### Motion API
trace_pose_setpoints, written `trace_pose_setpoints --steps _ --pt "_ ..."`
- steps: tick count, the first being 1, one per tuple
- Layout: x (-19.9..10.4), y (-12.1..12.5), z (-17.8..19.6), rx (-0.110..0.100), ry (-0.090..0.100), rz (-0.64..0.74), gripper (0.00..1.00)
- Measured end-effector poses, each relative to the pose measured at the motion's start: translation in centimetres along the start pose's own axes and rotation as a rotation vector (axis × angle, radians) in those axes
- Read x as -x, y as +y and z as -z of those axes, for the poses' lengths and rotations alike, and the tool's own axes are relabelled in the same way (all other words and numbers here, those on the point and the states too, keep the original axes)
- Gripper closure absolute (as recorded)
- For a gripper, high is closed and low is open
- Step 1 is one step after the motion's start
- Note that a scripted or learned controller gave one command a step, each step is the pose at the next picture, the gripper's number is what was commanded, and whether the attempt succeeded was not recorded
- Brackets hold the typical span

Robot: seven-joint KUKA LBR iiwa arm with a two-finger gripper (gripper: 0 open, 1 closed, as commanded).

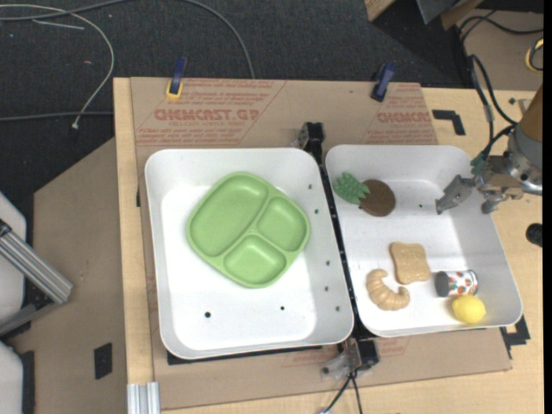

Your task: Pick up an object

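On my bench, two bins side by side. Left bin [172,317]: one green divided plate [248,228], lying flat near the middle, three compartments, nothing in them. Right bin [431,166]: five loose candidates for the pick. Item one, a brown round piece with a green leafy top [369,195], near the upper left corner. Item two, a toast slice [409,261], flat, mid-bin. Item three, a croissant [387,290], just beside and below the toast. Item four, a small can [454,283], on its side. Item five, a lemon [468,310], close under the can at the lower right.

Gripper [470,192]: over the right bin's upper right edge, fingers spread wide, nothing between them. I judge it staged high and clear of the items so it can descend on one; none is picked yet.
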State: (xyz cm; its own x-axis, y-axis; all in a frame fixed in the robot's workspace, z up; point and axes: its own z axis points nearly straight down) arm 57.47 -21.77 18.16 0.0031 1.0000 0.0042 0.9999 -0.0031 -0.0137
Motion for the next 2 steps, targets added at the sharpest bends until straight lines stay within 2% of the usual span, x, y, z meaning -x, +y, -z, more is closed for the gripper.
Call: trace_pose_setpoints --steps 1,2 --pt "0.0 0.3 0.7 0.013 -0.004 0.003 0.00" --pt "-0.1 -0.5 -5.1 0.007 -0.001 0.002 0.00"
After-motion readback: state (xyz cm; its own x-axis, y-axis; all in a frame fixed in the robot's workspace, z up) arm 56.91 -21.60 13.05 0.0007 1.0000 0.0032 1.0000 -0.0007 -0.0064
